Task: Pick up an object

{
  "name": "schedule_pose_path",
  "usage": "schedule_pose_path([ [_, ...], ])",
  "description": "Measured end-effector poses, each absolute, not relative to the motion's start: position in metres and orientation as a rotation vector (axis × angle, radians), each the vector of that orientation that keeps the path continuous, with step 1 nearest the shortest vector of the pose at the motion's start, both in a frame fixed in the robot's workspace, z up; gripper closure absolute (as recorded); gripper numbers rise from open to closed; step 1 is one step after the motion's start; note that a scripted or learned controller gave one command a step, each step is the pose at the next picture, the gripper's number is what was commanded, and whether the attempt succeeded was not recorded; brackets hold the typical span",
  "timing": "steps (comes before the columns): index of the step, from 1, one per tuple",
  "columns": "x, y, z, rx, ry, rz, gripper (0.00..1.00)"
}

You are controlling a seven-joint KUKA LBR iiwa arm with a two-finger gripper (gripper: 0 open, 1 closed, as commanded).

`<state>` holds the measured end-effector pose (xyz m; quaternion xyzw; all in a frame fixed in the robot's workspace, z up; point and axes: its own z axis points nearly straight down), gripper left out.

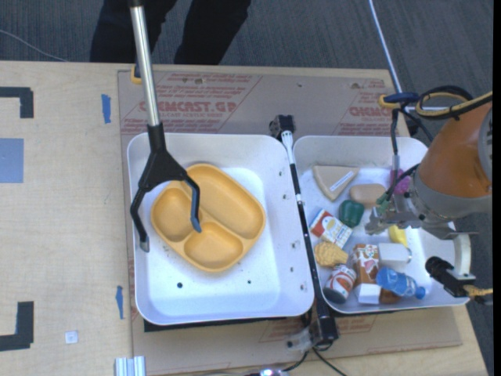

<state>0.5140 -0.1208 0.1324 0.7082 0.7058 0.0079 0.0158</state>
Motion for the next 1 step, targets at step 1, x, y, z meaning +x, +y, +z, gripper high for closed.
schedule_pose_path([
  [1, 0.4798, -0.0473, 0.1846, 2.219, 2.223, 0.002, 1.00],
])
